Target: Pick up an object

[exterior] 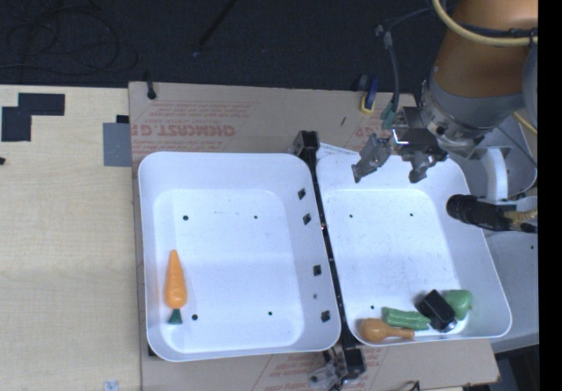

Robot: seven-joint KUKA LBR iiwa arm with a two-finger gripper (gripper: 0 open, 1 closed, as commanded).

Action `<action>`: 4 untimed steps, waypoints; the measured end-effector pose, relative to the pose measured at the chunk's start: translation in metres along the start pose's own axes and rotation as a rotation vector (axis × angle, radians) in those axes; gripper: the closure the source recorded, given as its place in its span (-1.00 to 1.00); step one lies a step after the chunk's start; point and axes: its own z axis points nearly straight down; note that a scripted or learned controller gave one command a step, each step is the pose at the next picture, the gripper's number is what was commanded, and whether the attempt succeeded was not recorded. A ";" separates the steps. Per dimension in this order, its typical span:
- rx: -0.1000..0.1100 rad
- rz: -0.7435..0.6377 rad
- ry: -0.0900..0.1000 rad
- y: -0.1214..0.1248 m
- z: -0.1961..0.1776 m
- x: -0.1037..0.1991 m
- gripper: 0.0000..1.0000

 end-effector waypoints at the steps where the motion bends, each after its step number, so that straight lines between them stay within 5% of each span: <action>1: -0.029 -0.007 0.003 -0.021 -0.162 0.038 -1.00; 2: 0.007 0.004 0.001 -0.056 0.037 -0.002 -1.00; 3: -0.026 0.006 -0.003 -0.097 -0.101 -0.080 -1.00; 4: -0.009 -0.002 0.001 -0.040 -0.020 -0.078 -1.00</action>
